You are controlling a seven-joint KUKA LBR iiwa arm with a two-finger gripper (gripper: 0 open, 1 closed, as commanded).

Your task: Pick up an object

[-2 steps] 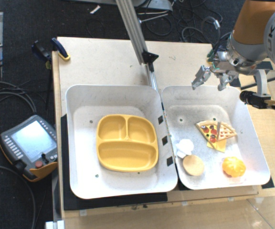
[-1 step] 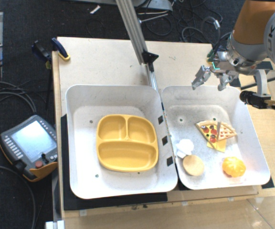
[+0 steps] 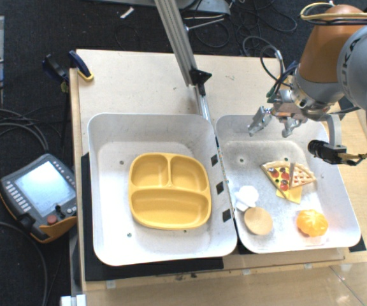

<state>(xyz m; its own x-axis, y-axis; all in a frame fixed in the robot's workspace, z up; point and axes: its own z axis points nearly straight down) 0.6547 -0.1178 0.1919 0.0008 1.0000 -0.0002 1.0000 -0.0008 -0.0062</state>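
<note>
Where the arm reaches in from the right, its gripper hangs over the far edge of the right bin, fingers spread apart with nothing between them.

Right bin, contents:
- pizza slice, toy, near the middle, lying flat, well clear of the gripper;
- orange fruit, near front right corner;
- round tan piece, by the front left, touching a small white piece just behind it.

Left bin, contents:
- yellow divided tray, three compartments, central.

Both bins sit side by side on the bench. A grey pendant with a screen lies on the floor at left.
</note>
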